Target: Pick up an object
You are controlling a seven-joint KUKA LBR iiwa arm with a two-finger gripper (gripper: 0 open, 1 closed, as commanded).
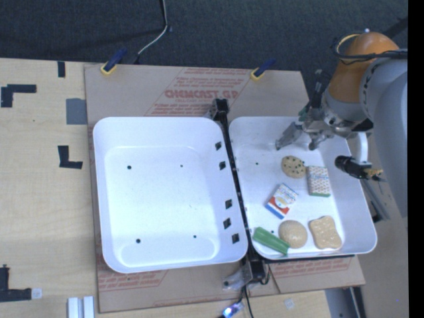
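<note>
**Gripper over far end of right bin, nothing held**

On the bench, a big brown cardboard sheet point(199, 91) lies under two shallow white plastic bins side by side. The left white bin point(109, 138) is the larger-looking one, well left of the fingers. The right white bin point(255, 144) carries all the objects. The grey arm with orange band point(361, 58) reaches in from the right, and its two-finger gripper point(299, 138) hangs over the far part of the right bin. Fingers point(286, 140) are spread apart, nothing between them.

Objects, all nearer the camera than the fingers:
- tan bread-slice-shaped piece point(325, 232), far below the fingers, near the bin's front right corner
- round beige bun-like piece point(293, 234), touching or just left of the bread slice, cannot tell which
- green flat bar point(271, 240), at the front rim, left of the bun
- pale speckled rectangular block with green edge point(318, 181), below and right of the fingers
- small white, blue and red carton point(283, 200), below the fingers, tilted
- round speckled tan cookie point(293, 166), just below the fingers, closest object, not touched
</note>
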